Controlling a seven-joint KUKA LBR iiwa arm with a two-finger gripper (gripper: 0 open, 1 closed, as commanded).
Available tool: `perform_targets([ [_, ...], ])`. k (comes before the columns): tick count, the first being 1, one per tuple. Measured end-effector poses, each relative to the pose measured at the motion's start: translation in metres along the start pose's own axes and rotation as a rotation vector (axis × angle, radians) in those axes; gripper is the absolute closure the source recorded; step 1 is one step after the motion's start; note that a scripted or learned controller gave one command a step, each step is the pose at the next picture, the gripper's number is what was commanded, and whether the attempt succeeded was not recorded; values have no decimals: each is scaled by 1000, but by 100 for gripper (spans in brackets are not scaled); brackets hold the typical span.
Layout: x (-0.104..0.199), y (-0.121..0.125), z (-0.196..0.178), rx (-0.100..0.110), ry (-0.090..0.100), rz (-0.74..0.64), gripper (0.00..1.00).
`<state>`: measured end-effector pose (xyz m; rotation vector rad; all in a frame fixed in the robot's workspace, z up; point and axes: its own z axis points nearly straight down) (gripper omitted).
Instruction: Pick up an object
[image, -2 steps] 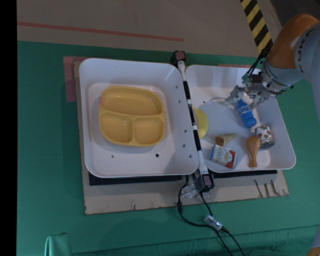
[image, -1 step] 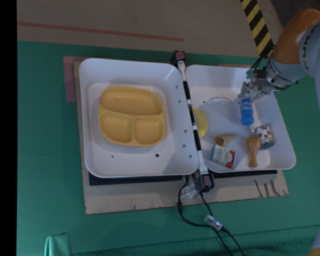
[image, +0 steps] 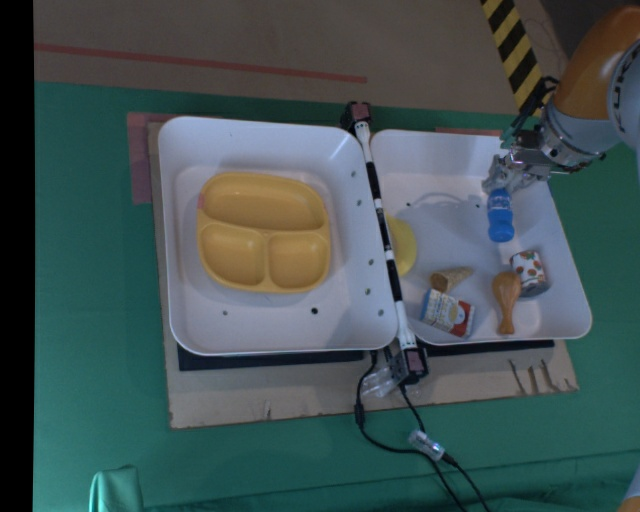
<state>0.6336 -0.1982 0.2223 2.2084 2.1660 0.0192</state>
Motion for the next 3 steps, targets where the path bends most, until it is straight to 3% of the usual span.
perform_targets([
  [1,6,-20,-102,29,17,-13,100],
  [2,48,2,-136,28,20,-14,100],
  [3,95,22,-131,29,20,-14,100],
])
